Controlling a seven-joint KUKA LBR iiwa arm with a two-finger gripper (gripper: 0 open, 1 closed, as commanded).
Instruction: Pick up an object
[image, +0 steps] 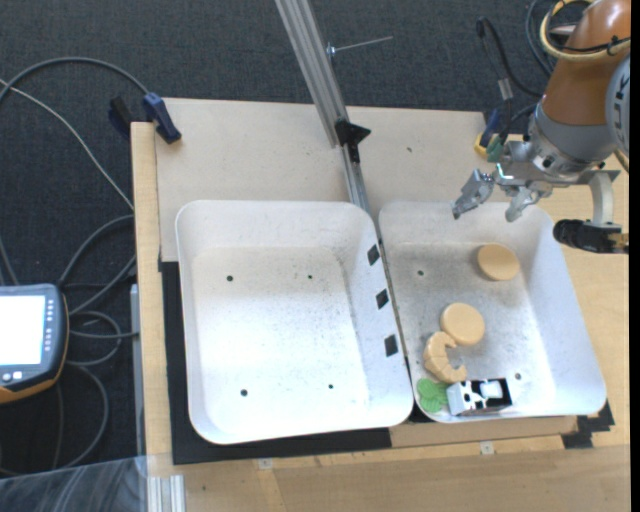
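My gripper (493, 203) hangs over the far edge of the right bin (570, 330), open, with nothing between its fingers. A round tan disc (497, 262) lies just below and to the right of it, apart from the fingers. A second tan disc (463, 324) lies nearer the bin's middle. By the near rim sit a tan croissant-shaped piece (441, 357), a green round piece (432, 396) and a small black-and-white box (478, 396).
The left bin (200, 300) lies beside the right one, with black clips along the shared wall. A metal rail (320, 75) slants down from the top to the bins' junction. A blue clamp (160, 115) sits at the bench's far left corner.
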